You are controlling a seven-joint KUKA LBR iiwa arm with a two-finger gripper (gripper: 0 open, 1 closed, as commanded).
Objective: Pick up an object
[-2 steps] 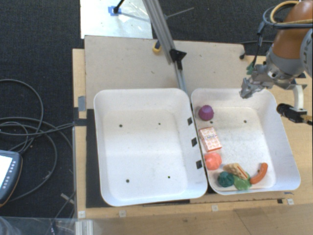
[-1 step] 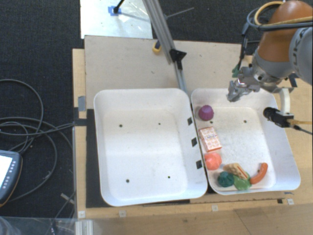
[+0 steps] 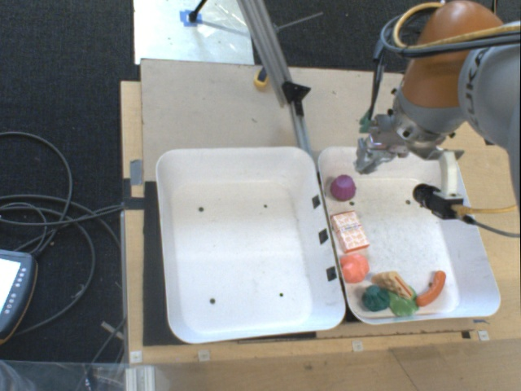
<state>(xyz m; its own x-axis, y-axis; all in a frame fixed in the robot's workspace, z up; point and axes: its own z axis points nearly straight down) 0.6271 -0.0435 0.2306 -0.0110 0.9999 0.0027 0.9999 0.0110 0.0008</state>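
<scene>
hovering our gripper [image 3: 368, 163] near the purple ball [image 3: 343, 187], fingers' state impossible to tell, we are risking it rolling off against the bin wall [image 3: 321, 169].

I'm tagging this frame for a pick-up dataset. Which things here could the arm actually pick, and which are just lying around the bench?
Part of the job:
round purple ball
small pink-and-white carton
orange-red ball
dark green lump
bright green piece
tan sandwich-like toy
orange sausage shape
right white bin
two-finger gripper

Lying about:
left white bin
black cables
grey pole
</scene>
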